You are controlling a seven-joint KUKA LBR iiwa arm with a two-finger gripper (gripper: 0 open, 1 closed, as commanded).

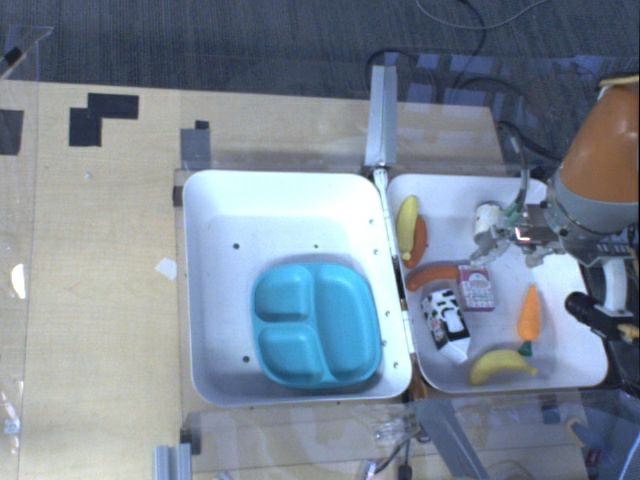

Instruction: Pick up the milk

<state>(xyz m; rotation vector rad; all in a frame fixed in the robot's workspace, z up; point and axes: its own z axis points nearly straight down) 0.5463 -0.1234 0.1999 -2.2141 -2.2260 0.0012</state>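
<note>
While the milk carton [446, 318] lies at lower right beside a small pink box [477, 289], the gripper [497, 236] hovers above it, and I cannot tell its grip.

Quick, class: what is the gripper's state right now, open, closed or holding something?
Gripper: cannot be told; it hovers over the right bin, above the milk, with nothing seen in its grasp.

Single fixed camera above bench [100, 268], angled down on both bins [200, 298].
</note>
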